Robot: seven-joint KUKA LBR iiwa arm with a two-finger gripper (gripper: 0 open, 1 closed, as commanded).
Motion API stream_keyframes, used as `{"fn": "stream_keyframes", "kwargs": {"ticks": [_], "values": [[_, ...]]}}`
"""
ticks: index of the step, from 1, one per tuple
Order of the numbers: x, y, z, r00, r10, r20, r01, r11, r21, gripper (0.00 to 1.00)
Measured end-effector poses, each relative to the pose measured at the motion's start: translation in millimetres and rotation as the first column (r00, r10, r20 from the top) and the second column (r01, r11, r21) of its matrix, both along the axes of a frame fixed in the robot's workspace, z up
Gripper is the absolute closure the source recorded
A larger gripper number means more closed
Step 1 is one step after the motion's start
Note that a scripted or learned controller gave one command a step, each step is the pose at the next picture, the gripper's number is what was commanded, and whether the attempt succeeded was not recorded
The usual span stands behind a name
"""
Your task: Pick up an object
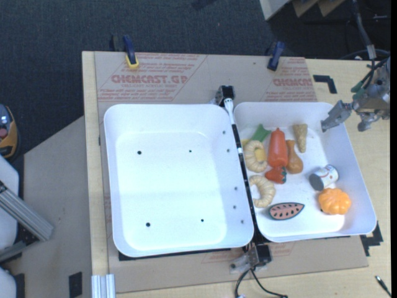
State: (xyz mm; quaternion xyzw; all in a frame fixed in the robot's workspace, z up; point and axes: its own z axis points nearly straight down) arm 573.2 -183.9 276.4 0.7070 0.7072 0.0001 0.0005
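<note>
Two white bins sit side by side on the tabletop (93, 166). The right bin (356, 185) holds toy food: a red pepper (277, 148), orange pumpkin (335, 201), and watermelon slice (286, 211) at its 6 o'clock. The tool (350, 115) hovers at its 2 o'clock, fingers spread, gripping nothing. Cardboard underneath reads "CHEMCAST GP" (149, 78).

Both bins, the left bin (167, 179) and the right bin (353, 166), are plain white, on a brown board (186, 73) printed with faded red lettering. In the right one lie a red pepper (277, 149), a bright orange pumpkin (334, 201), pale tan shrimp (263, 191) and a pink watermelon slice (286, 210) dotted with black seeds.
</note>
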Motion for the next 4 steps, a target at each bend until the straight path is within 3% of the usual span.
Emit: {"fn": "stream_keyframes", "kwargs": {"ticks": [1,2,3,4], "values": [[-25.6,58.9,-199.4,1.000,0.002,-0.009,-0.002,1.000,0.005,0.00],[-23.0,55.3,-181.3,1.000,-0.002,0.002,0.002,1.000,0.000,1.00],[3.1,128.2,-85.3,1.000,0.009,0.011,-0.009,1.000,0.002,1.00],[80.6,197.2,-25.5,1.000,0.008,0.012,-0.008,1.000,0.001,1.00]]}}
